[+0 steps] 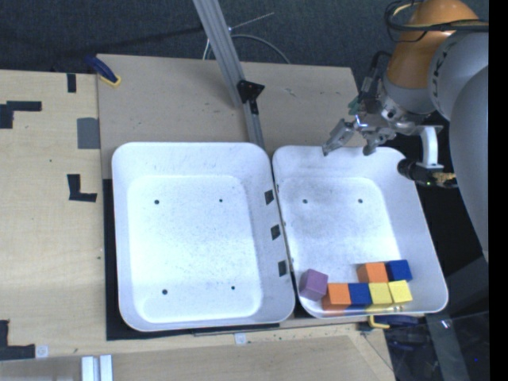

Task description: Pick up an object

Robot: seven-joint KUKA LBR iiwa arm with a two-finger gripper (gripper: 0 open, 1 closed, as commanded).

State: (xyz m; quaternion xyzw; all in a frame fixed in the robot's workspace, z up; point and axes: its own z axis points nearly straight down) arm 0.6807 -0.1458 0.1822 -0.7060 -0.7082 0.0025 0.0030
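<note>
Blocks: seven small cubes bunched in the near corner of the right bin (pixel 413 213), against its near rim.
Purple block (pixel 315 282): leftmost of the bunch, tilted, slightly apart from the rest.
Orange blocks: one (pixel 339 294) beside the purple, one (pixel 371 272) further along in the back row.
Blue blocks: one (pixel 359 294) in the front row, one (pixel 398 270) at the bin's right wall.
Yellow blocks: two, (pixel 381 294) and (pixel 400 291), touching, at the front.
Gripper (pixel 350 139): fingers spread, nothing between them; hangs over the far rim of the right bin, well apart from the blocks.
Left bin (pixel 127 213): sits just beside the right bin, rims touching.
Progress: judged not started; no block lifted.
Risk 1: blocks packed tight, so fingers may land on neighbours instead of straddling one.
Risk 2: bunch hugs the bin's near rim and wall; a finger could strike the rim on descent.
Risk 3: purple block is tilted; a pinch could squirt it sideways.
Best candidate: purple, judged, since it has free sides.
</note>
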